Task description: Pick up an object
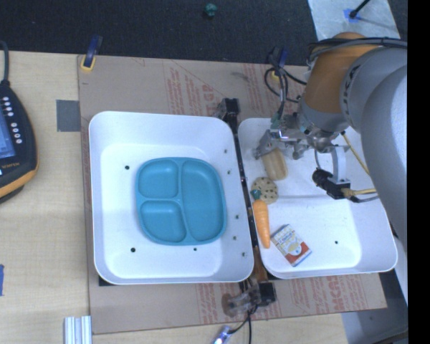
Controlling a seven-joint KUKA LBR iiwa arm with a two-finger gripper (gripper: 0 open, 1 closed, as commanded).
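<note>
Hovering over the far end of the right-hand shallow white bin, the grey arm's two-finger gripper is sitting just above a tan, block-shaped piece, which looks like the likeliest target. Whether the tool is spread or closed, I cannot tell from this slanted view, and nothing is visibly caught in it. For a clean pick, the arm would do well to be centring over the tan block and descending straight. A round speckled cookie is lying just beside the block, so a drifting descent is risking a nudge. Nearer the camera, an orange carrot-shaped toy is resting along the bin's left wall, with a small printed packet beside it. Open floor is lying toward the bin's right half. The left-hand white bin is holding a blue divided plastic tray, well apart.
</note>
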